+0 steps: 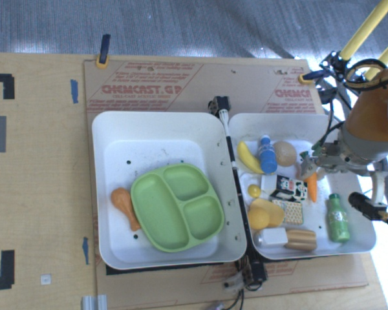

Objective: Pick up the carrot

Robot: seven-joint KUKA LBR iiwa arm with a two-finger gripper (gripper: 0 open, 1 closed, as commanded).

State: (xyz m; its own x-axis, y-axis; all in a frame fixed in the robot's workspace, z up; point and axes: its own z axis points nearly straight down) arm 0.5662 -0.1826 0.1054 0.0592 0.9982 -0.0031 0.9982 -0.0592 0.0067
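The carrot is a small orange piece standing lengthwise in the right bin, right of a black-and-white packet. My gripper hangs directly over the carrot's far end and hides its tip. The grey wrist and orange band of the arm come in from the right edge. From this slant I cannot make out whether the carrot is gripped or just lies below the gripper.
Around the carrot lie a banana, blue bottle, beige ball, green bottle, yellow toy and wooden block. The left bin holds a green divided plate and an orange drumstick.
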